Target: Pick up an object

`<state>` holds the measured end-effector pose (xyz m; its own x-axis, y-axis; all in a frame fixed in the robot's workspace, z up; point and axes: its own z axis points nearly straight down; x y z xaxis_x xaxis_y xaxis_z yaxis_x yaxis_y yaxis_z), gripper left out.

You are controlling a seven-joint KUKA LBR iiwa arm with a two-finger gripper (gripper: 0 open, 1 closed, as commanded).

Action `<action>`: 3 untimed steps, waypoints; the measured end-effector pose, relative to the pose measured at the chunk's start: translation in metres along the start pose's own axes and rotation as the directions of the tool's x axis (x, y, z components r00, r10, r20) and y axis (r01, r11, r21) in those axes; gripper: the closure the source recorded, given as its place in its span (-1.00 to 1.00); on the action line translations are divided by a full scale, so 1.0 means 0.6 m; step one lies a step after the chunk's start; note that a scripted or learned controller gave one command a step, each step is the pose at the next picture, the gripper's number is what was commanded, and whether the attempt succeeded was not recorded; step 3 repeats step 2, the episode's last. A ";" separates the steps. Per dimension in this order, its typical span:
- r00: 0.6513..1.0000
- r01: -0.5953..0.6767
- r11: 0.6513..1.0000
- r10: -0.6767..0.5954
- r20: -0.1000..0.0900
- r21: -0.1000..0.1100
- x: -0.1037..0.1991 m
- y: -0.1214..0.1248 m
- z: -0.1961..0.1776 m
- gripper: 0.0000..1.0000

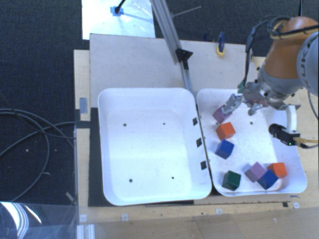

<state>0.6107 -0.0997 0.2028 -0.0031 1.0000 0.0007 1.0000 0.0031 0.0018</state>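
Gripper [240, 104] low over right bin [299, 180], angled toward purple block [219, 115], likely lining up a grab. Fingers look spread, 1 tip touching or just beside block's upper right; block not between them. Orange block [226, 130] and blue block [225, 149] just below. 4 more blocks clustered near bin's front edge.

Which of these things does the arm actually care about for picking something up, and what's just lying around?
Part of the job:
gripper
purple block nearest it
orange block
blue block
green block
corner cluster of blocks
right bin

Just lying about:
left bin
black cables
yellow clamp
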 end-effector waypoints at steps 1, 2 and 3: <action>1.000 0.001 1.000 -0.001 0.000 0.006 -0.003 0.029 0.195 -1.00; 1.000 0.004 1.000 -0.004 0.000 0.003 0.034 0.013 0.188 -1.00; 1.000 0.004 1.000 -0.004 0.000 0.003 0.034 0.013 0.188 -1.00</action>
